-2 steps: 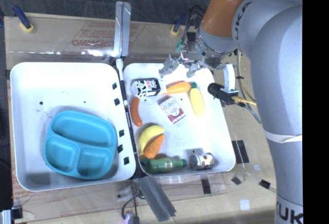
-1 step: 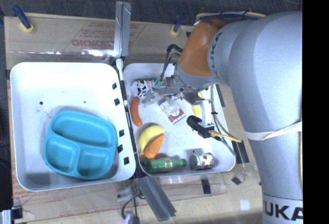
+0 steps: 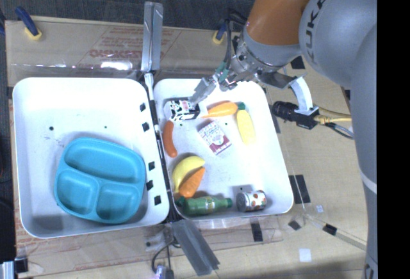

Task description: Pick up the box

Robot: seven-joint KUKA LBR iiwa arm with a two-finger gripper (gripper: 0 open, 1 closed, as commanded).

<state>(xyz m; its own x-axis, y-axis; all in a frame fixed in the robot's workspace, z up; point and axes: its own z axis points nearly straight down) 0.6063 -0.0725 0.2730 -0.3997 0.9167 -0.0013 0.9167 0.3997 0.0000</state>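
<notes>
Box (image 3: 214,136) lies mid-bin, open floor below it.

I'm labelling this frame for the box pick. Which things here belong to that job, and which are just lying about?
Part of the job:
box, lying in the right bin
gripper, down in that bin near the black-and-white carton

Lying about:
carrot
corn cob
sausage
banana
green bottle
can
blue tray, in the left bin

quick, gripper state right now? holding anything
Gripper: over the top left corner of the right bin, down at the black and white box; whether it holds anything cannot be told.
</notes>
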